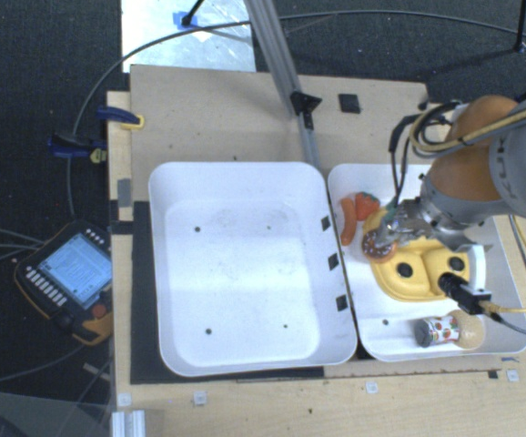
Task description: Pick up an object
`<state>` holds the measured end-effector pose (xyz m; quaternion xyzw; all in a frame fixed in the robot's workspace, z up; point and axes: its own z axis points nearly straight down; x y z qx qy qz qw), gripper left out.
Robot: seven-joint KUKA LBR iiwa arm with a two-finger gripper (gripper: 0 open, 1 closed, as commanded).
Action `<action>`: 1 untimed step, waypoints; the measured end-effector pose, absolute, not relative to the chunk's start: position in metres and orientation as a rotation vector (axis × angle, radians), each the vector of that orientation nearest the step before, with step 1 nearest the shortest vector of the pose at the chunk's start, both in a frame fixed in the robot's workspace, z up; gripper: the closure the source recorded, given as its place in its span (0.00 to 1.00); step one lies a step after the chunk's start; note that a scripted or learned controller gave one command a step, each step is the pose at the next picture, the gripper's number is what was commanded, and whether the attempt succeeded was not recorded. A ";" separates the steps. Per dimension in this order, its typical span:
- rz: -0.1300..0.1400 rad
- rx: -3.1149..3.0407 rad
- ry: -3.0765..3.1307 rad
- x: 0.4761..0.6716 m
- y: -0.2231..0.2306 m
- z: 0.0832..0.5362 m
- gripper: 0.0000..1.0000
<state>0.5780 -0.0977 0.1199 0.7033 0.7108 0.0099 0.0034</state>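
Left bin: shallow white plastic tray with rounded corners (167, 244), its floor smooth and faintly speckled.
Right bin: matching white tray (399, 346) holding all the objects.
Contents: glossy yellow moulded plastic toy (418, 271) at centre; orange carrot-shaped pieces (358, 209) near the left wall; small cylindrical can with a printed label (438, 331) lying on its side in front.
Hand: metallic hand (381, 238) low at the yellow toy's left edge; grip cannot be told.
Surface: flat tan board (217, 116).

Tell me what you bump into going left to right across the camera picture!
Pendant → left bin → orange toy → yellow toy
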 end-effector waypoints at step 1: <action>0.006 2.212 2.224 0.581 -0.088 0.178 1.00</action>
